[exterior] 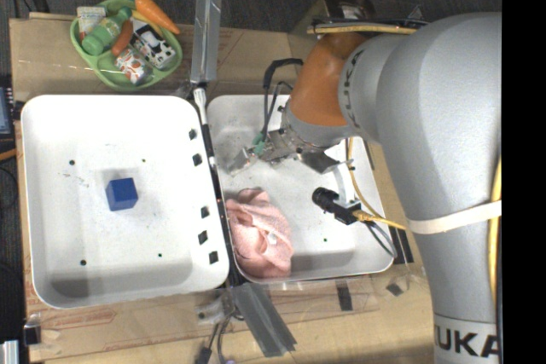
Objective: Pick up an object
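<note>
Over the right bin (375, 262), gripper (254, 151) low, nothing visibly held, finger state impossible to tell; pink cloth (258, 233) just below it, toward the near wall.

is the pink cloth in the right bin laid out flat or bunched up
Bunched up. The pink cloth lies in a crumpled heap with folds across it, against the right bin's left wall near the front corner.

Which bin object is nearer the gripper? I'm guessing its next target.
The pink cloth, lying crumpled in the right bin just below the gripper. The blue cube sits alone in the left bin.
</note>
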